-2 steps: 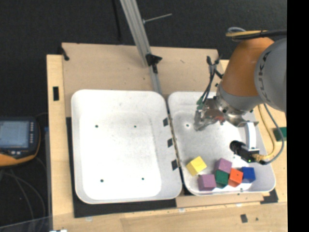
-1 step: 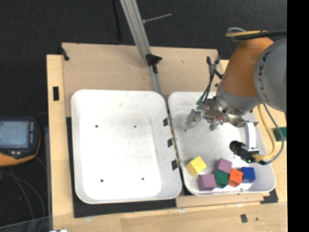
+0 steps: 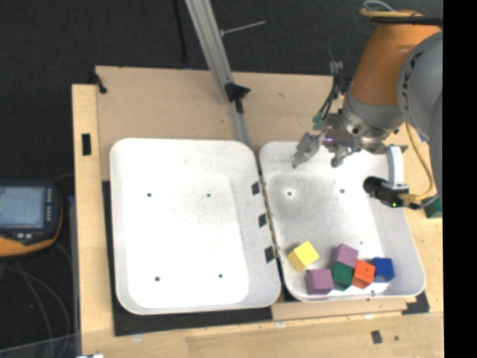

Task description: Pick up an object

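Above the right bin's (image 3: 395,230) far end, the gripper (image 3: 322,153) hangs spread and empty, well apart from the blocks (image 3: 343,267) clustered at the near edge.

Below me the right bin's (image 3: 320,200) floor lies bare, while the blocks (image 3: 344,265) crowd its near wall, touching as far as I can tell.

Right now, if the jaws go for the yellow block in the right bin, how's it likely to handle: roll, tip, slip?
The yellow block looks like a small rigid cube with flat faces, so it probably slides rather than rolls when pushed. It sits slightly apart from the other blocks, so a grasp there seems less crowded. It appears turned relative to the right bin walls, so misaligned jaws might twist it.
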Controlling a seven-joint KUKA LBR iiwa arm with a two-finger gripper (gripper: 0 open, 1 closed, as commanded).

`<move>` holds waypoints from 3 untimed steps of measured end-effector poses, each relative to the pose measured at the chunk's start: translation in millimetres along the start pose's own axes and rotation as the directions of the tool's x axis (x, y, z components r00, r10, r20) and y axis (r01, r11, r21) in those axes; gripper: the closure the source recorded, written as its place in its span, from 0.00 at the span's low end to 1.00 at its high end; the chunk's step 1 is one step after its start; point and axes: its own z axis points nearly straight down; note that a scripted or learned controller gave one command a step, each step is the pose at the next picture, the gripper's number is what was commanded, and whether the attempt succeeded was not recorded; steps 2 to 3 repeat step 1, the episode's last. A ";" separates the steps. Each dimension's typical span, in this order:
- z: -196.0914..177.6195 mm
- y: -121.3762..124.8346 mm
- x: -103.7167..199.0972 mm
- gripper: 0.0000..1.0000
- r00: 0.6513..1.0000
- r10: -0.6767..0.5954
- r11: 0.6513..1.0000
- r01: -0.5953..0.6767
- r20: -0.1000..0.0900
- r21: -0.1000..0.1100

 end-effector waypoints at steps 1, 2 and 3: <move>38.2 14.4 160.0 0.00 1.000 -0.004 1.000 0.004 -0.003 0.007; 38.2 14.4 160.0 0.00 1.000 -0.004 1.000 0.004 -0.003 0.007; 38.2 14.4 160.0 0.00 1.000 -0.004 1.000 0.004 -0.003 0.007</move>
